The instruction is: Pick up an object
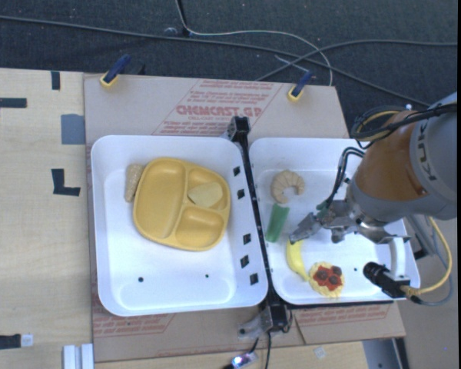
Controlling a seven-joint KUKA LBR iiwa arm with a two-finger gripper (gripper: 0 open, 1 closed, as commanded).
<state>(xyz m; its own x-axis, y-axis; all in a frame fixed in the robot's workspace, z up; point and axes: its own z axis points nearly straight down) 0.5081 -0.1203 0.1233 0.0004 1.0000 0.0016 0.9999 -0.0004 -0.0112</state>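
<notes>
In the right bin you see the jaws low beside the banana, their state I cannot tell, so the approach step needs a careful descent.

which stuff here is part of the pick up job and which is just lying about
Part of the job:
- two-finger gripper on the grey arm
- green block
- yellow toy banana
- tan toy croissant
- small toy pizza

Lying about:
- yellow divided plastic plate
- tan cracker-like piece
- blue-and-yellow clamps
</notes>
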